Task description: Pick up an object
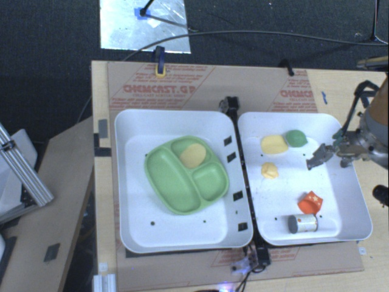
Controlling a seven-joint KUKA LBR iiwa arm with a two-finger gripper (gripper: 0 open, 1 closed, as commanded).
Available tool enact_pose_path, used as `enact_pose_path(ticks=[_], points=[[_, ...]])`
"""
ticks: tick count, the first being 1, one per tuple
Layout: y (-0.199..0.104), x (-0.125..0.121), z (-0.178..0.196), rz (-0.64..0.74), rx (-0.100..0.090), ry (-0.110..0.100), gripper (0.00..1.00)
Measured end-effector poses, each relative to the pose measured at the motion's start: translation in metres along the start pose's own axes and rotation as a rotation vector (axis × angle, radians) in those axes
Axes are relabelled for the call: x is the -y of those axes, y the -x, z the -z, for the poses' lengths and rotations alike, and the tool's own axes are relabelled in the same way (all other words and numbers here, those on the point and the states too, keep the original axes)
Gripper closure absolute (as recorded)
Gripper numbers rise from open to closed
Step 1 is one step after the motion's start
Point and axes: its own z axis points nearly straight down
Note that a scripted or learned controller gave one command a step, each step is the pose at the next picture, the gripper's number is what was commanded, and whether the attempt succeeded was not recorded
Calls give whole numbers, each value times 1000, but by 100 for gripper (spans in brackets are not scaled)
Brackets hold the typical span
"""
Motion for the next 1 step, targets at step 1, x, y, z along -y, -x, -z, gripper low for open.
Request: enact_pose_path(ticks=[1], points=[[0, -3, -42, -3, -1, -3, 0]])
